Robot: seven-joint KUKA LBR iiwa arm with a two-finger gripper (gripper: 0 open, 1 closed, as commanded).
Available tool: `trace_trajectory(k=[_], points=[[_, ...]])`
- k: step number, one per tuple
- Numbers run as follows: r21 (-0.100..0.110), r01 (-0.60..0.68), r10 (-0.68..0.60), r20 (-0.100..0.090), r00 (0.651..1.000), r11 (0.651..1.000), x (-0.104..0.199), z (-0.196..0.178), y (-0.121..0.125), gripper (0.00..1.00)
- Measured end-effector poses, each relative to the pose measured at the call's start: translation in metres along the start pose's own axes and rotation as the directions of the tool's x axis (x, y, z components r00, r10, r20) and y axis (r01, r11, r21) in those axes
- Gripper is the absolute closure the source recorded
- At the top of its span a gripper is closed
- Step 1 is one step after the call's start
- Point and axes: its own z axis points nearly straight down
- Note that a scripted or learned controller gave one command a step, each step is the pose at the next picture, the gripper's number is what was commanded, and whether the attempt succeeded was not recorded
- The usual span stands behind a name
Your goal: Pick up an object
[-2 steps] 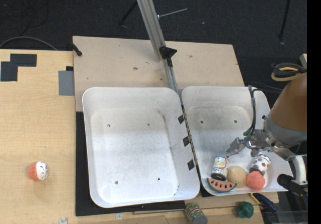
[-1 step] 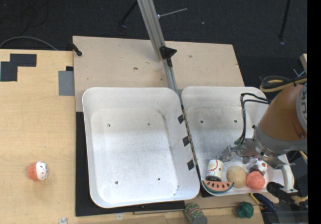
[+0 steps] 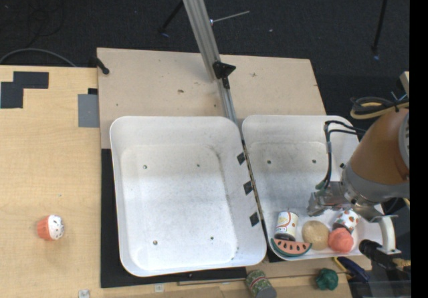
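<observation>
My gripper [image 3: 327, 202] hangs low in the right bin [image 3: 287, 150], near its front right corner, below the grey arm with its orange band [image 3: 382, 148]. Just in front of it lie several objects crowded along the bin's front wall: a white and orange can [image 3: 286, 224], a watermelon slice [image 3: 292, 247], a beige round lump [image 3: 314, 234], a red ball [image 3: 340, 240] and a small white and red piece [image 3: 348, 219]. The gripper's tip stands just above the beige lump and beside the white and red piece. Nothing is seen held.
The left bin [image 3: 174, 190] lies beside the right one. A slanted aluminium rail [image 3: 207, 36] runs down to the divider between the bins. A red and white ball [image 3: 50, 228] rests on the wooden bench at left. A green toy [image 3: 326, 279] and a dark can [image 3: 259, 283] lie in front of the bins.
</observation>
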Motion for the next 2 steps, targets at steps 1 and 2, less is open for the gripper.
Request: trace_trajectory(k=[1,2], points=[[-0.006,0.000,0.000,0.002,1.000,1.000,-0.007,-0.045,-0.003,1.00],[-0.008,0.008,-0.008,0.003,1.000,1.000,-0.002,-0.101,0.005,1.00]])
